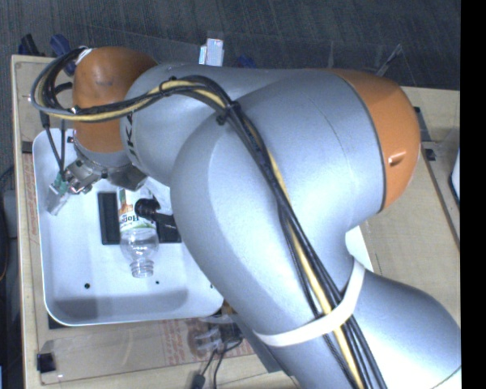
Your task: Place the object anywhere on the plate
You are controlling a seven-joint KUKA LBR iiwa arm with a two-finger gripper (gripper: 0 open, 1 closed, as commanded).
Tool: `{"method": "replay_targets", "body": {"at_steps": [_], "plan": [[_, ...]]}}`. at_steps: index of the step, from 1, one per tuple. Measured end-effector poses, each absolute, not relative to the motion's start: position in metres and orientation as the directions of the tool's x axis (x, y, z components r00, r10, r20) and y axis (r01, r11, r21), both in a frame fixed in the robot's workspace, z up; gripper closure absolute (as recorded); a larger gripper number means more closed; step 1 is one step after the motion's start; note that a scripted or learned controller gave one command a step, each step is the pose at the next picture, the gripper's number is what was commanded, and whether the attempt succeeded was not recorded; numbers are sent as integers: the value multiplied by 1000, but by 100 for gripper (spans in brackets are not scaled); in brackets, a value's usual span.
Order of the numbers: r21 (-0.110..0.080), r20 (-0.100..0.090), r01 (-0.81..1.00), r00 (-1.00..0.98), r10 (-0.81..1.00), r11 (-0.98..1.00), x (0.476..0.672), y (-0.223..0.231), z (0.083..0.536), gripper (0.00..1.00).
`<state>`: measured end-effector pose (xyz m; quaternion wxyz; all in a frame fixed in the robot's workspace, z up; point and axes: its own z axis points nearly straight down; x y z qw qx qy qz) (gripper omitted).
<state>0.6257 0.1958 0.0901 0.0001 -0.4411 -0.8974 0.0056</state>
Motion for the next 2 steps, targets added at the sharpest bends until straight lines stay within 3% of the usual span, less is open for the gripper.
{"method": "replay_targets", "body": {"at_steps": [1, 2], "plan": [[-2, 0, 772, -635, 772, 635, 628, 197, 118, 0], [-1, 0, 781, -624, 781, 624, 650, 148, 107, 0]]}}
